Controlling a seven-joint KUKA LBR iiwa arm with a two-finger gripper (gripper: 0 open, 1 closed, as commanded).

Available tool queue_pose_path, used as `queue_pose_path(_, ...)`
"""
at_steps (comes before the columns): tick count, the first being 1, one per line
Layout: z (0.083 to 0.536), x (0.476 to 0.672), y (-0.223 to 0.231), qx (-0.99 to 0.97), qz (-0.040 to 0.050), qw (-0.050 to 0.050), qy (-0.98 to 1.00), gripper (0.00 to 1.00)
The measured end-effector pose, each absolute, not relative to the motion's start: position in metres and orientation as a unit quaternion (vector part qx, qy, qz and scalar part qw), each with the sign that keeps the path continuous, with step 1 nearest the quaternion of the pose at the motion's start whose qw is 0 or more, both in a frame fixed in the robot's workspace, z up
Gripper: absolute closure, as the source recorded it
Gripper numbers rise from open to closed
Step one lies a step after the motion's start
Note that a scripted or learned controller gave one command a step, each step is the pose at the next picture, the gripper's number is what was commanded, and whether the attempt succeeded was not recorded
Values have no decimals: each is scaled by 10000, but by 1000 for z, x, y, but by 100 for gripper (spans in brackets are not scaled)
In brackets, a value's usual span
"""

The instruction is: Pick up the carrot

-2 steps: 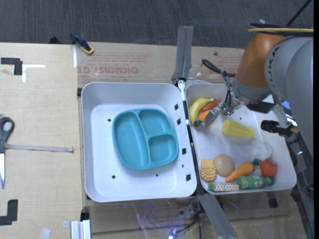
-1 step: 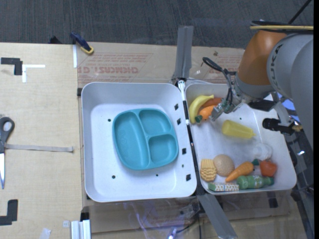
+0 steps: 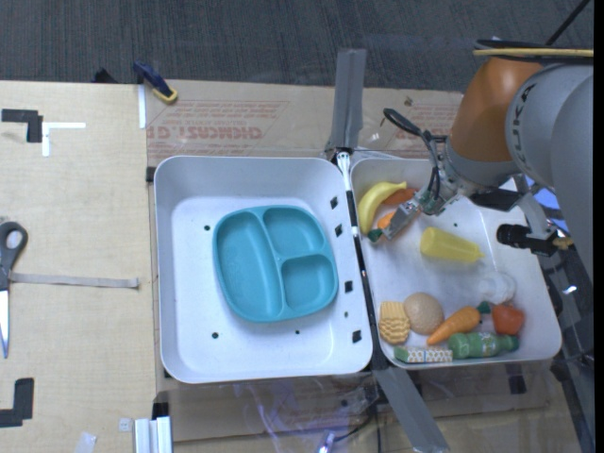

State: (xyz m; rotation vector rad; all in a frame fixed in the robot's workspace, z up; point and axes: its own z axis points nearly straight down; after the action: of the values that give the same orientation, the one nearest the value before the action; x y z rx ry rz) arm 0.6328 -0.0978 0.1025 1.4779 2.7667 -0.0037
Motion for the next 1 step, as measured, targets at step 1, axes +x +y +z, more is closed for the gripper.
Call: queue_pose_path(1, 100, 656, -99, 5227, -30, -103, 8524, 0)
